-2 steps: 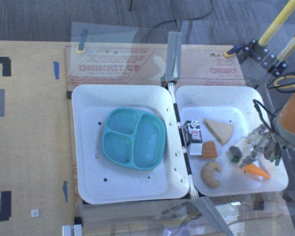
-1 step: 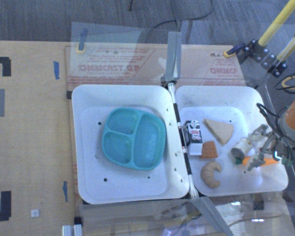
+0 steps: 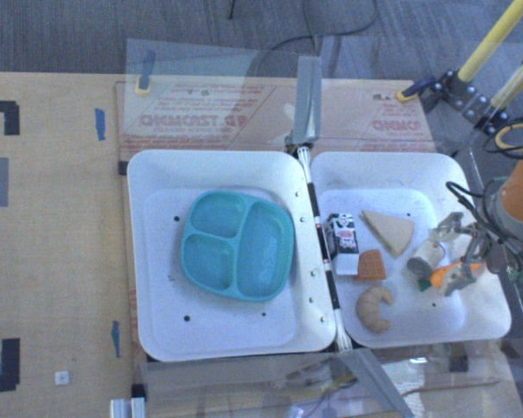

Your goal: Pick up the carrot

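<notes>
My claw [image 3: 458, 251]: right bin [image 3: 401, 165], right side, spread wide | carrot [image 3: 447, 276]: on bin floor just near-side of my fingertips, touching or nearly; not gripped.

My arm [image 3: 516, 200] is cut off at the right edge; my gripper [image 3: 460, 255] partly hides the carrot [image 3: 446, 275].
</notes>
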Controlling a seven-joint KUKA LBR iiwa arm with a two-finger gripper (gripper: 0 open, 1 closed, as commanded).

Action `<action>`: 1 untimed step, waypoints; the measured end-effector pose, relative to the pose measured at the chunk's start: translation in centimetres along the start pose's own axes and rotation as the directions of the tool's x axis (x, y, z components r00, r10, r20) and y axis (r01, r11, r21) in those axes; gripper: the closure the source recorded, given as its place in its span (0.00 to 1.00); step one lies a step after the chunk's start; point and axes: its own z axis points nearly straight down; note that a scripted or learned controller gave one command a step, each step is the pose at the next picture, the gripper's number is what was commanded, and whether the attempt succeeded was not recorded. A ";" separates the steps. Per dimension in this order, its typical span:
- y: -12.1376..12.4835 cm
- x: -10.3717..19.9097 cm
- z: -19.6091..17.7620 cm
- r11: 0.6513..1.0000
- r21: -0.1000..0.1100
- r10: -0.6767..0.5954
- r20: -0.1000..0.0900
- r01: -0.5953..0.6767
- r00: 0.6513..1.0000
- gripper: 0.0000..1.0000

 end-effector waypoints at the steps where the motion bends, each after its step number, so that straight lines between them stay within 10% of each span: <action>1: 0.7 -0.6 2.2 0.910 -0.038 -0.415 -0.041 0.414 0.909 0.00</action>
